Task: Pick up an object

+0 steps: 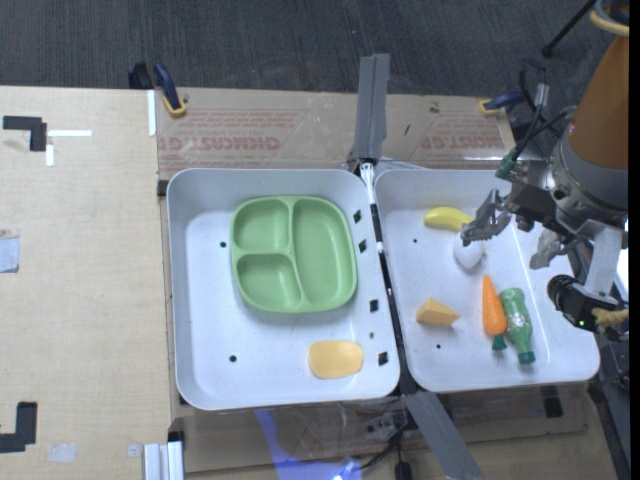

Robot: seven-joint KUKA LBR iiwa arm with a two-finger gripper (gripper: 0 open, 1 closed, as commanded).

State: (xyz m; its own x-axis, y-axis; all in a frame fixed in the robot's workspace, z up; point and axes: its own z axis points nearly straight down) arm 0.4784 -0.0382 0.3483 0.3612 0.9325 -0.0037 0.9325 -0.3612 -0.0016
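Over the right bin, the gripper hangs with fingers apart (gripping nothing) just above a white object, banana to its left.

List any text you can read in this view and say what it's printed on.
"CHEMCAS..." in red, printed upside down and repeated on the cardboard sheet behind the two bins; its last letters are unclear and the smaller print beside it is too blurred to read.
Green bottle: any label too small to read.
Nothing else legible.
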